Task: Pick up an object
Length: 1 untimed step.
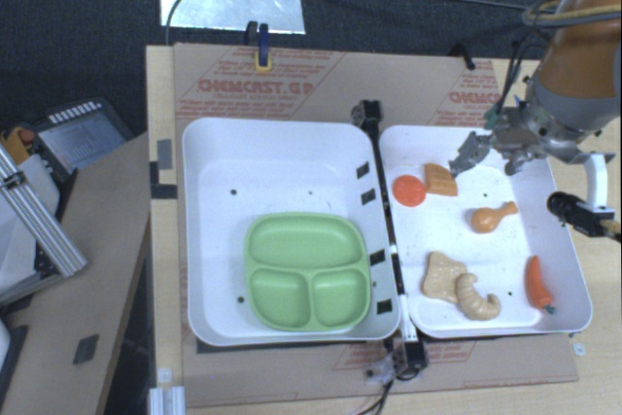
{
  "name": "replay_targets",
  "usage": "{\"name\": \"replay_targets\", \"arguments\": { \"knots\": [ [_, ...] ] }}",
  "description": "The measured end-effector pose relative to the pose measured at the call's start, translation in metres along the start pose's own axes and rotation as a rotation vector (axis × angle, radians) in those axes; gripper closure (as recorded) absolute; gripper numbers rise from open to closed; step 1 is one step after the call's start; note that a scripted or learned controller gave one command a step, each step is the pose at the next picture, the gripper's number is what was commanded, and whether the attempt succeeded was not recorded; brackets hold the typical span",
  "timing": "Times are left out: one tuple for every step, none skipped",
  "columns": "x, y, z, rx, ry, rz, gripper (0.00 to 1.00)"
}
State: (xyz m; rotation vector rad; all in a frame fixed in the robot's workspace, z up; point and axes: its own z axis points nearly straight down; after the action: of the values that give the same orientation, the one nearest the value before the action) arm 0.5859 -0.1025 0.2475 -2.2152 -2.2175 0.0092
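Over the right bin (573, 306), near its far edge, hangs the claw (473, 154) of the grey arm, whose orange band (583, 44) shows at the upper right of the view. The claw's 2 dark fingers point down and to the left, and they look spread apart with nothing between them. Just below and to the left of the fingertips lies a small orange block (440, 181), close to the claw but not gripped. Touching that block on its left side is a flat red disc (409, 190). Further toward the near side, below the claw, an orange drumstick-shaped piece (493, 217) rests in the middle of the bin. Near the front wall sit a tan lump (443, 276) and a curled tan piece (478, 297), touching each other. By the right wall lies an orange carrot (538, 283), well apart from the claw. The left bin (209, 209) holds a green tray (306, 269) with 3 compartments, set toward its near right corner.
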Motion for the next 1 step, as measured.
{"name": "replay_targets", "arguments": {
  "knots": [
    [0.0001,0.0021,-0.0057,-0.011,-0.001,-0.002,0.00]
  ]
}}
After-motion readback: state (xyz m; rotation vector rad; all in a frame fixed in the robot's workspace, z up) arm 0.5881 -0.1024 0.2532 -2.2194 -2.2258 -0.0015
